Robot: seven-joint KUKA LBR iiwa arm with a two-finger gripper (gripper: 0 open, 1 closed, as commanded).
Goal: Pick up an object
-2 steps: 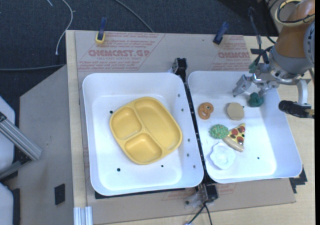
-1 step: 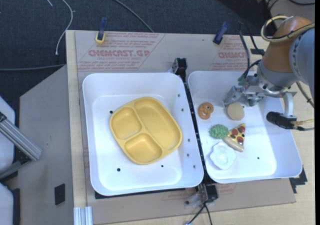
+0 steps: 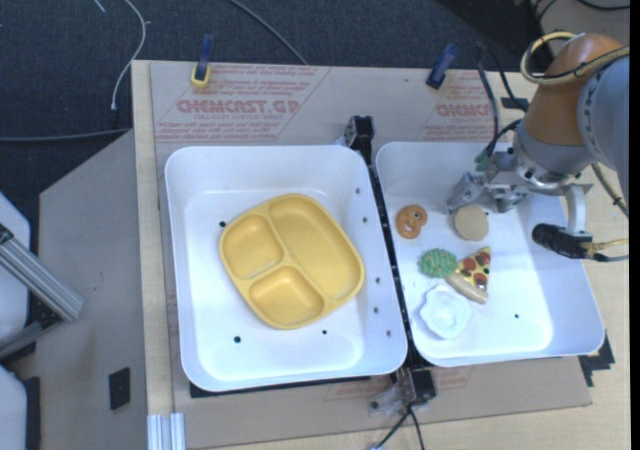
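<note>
Claw (image 3: 470, 200): low in the right bin (image 3: 560, 328); I cannot tell its grip.
Tan ball (image 3: 471, 225): just under the claw.

Grey arm (image 3: 610, 108) with orange band (image 3: 560, 88), yellow cable loop, silver metal gripper (image 3: 478, 200).

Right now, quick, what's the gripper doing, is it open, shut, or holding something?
Gripper: cannot be told; it sits low in the right bin, just above the round beige piece, with nothing seen held.
</note>
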